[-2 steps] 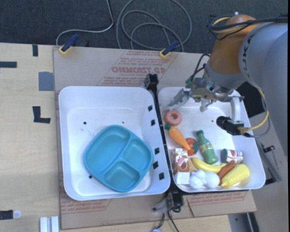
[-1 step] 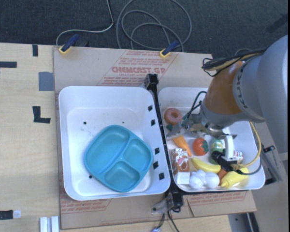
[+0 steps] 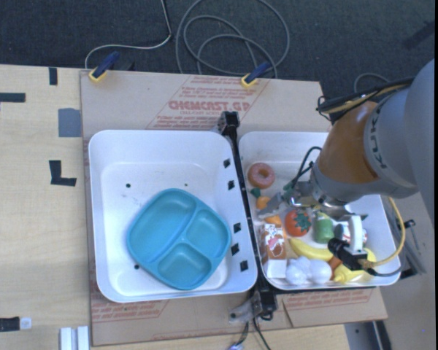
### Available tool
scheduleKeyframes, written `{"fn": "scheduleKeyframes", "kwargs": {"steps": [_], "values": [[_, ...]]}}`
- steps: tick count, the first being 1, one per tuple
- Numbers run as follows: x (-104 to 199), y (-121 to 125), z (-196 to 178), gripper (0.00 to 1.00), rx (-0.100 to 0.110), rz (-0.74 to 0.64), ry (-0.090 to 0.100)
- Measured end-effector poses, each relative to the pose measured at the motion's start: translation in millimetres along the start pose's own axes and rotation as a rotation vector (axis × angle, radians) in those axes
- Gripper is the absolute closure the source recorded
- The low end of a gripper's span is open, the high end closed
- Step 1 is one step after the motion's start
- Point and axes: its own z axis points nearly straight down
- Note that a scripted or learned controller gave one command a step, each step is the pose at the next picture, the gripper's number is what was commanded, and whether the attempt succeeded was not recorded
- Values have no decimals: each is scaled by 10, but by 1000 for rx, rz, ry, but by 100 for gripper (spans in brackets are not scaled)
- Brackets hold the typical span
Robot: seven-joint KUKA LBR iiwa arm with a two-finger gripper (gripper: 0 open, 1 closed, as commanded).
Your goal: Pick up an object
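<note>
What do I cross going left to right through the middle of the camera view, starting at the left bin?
Left bin wall → blue divided plate → black divider between bins → donut → tomato → green toy → right bin wall.

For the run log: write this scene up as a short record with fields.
left bin: holds a blue divided plate
right bin: toy food, including a donut, tomato, banana
arm: reaches in from the right, over the right bin
hand: low among the toys; grip cannot be judged
</note>
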Motion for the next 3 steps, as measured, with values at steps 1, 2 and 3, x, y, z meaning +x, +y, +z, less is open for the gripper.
{"fn": "scheduleKeyframes", "kwargs": {"steps": [1, 2, 3], "values": [[122, -466, -2, 0, -1, 0, -1], [107, -450, -105, 100, -2, 2, -3], [737, -551, -1603, 100, -9, -9, 4]]}}
